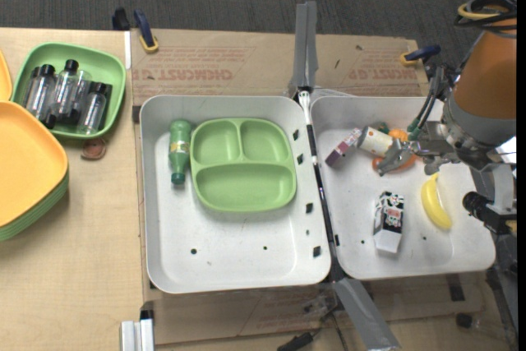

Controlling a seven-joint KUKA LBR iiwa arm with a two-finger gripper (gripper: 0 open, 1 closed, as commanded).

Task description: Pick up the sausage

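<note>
While the claw [400,154] hangs low in the right bin [460,259], its fingers pinch the orange sausage [388,164], near the banana [436,203].

Counter [82,259] of pale wood, with a sheet of printed brown cardboard [246,62] laid over its middle and right part. Two shallow white bins sit side by side on the cardboard, touching along a grey divider bar [306,45]: left bin [238,259], right bin [427,255]. On bare wood at far left, a stack of orange plates [29,173] runs off the edge. Just behind it sits a green square dish [111,74] holding small dark-capped bottles. A small brown object [94,149] lies at the dish's near rim. Blue clamps [146,32] grip the cardboard's back edge.
</note>
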